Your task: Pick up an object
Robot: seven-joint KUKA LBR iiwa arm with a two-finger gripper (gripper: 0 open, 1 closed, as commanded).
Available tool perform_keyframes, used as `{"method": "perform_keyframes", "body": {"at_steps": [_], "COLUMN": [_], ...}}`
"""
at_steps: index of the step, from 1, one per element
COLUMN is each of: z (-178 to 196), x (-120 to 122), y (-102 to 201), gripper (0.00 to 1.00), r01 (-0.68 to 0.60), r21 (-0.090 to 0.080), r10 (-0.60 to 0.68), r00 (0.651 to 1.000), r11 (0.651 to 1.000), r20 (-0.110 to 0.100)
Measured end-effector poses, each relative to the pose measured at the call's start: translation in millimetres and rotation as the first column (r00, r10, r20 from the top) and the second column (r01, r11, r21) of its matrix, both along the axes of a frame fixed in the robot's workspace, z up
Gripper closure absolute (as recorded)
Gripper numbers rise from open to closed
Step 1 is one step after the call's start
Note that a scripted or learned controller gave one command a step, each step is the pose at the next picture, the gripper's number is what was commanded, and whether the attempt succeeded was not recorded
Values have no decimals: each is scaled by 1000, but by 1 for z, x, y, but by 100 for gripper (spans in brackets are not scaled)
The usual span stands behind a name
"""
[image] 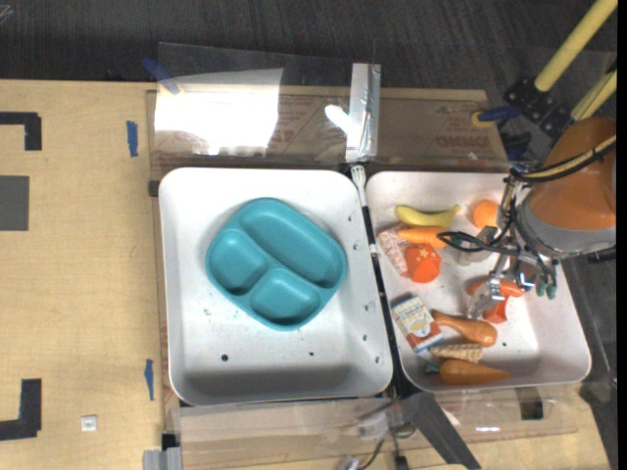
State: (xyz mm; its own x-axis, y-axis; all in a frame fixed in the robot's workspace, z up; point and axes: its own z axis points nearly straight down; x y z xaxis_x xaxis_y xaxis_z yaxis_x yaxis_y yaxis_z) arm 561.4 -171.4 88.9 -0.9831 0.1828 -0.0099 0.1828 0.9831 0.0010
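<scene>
A pale wooden counter (78,292) filled the left and centre of the frame, marked with black tape (24,130) and blue tape (131,137). Dark grey carpeted floor (294,13) ran across the top. Bright glare lit a clear plastic sheet (220,116) at upper centre.

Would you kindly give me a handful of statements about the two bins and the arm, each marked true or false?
1. The teal divided tray lies in the left bin. True.
2. The banana lies in the left bin. False: it lies in the right bin, near its far edge.
3. The gripper hangs over the right bin. True.
4. The teal divided tray has food in its compartments. False: nothing lies in them.
</scene>
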Motion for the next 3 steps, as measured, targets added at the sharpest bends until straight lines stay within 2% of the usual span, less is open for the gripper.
{"method": "perform_keyframes", "body": {"at_steps": [1, 2, 3], "z": [7, 15, 15], "x": [-72, -72, -72], "y": [-25, -23, -23], "gripper": [0, 100, 0], "r01": [-41, -45, -45], "r21": [-12, -10, -10], "r10": [41, 45, 45], "r00": [999, 999, 999], "r11": [999, 999, 999], "r20": [24, 20, 23]}}
